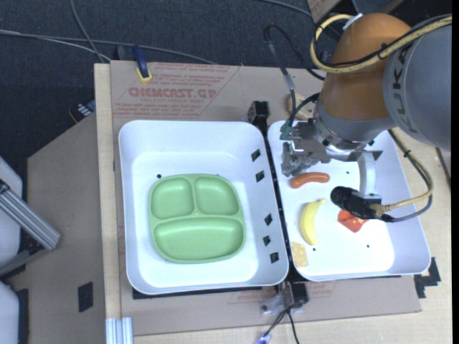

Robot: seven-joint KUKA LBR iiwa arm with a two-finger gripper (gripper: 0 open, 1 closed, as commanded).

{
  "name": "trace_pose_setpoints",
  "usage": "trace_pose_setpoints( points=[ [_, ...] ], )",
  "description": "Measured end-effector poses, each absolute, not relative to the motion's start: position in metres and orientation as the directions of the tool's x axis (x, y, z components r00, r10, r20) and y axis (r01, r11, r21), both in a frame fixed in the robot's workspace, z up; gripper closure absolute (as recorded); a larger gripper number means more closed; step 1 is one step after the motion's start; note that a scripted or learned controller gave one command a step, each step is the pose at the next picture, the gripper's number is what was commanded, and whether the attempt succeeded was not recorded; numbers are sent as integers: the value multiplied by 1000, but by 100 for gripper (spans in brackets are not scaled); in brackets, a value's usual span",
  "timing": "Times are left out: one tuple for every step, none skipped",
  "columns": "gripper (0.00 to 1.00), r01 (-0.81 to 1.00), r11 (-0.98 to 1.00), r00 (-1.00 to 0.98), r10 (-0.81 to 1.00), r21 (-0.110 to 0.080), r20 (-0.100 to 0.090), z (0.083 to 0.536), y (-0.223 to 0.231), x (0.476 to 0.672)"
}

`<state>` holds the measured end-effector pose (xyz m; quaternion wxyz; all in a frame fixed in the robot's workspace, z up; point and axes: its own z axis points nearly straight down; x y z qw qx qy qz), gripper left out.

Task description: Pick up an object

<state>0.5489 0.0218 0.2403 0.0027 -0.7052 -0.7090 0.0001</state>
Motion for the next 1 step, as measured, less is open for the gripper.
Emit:
trace_pose_setpoints(
  points=[
    [100,1000,3,-3,1000,-7,2,222,66,514]
  ],
)
